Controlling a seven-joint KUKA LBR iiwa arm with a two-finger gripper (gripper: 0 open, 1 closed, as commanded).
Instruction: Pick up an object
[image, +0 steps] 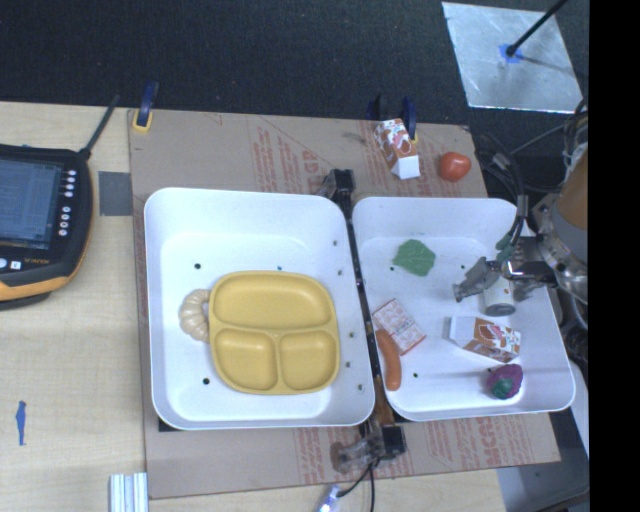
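Step in hand, as judged: approach, before any grasp. Gripper (487, 285) sits low over the right bin (440, 400), near its right wall; nothing visible between the fingers. Whether they are spread or closed cannot be told, since dark metal blends with shadow.

Candidates in the right bin: small carton (485, 338) just near of the gripper, purple item (505, 380) at the near right corner, green piece (414, 257) to the left, patterned packet (398, 325) and orange carrot-like stick (391, 361) by the left wall.

Next move likely calls for centring over 1 object, probably the carton, then descending.

Arm cut off at right edge; a grey cylinder under the gripper is unclear.
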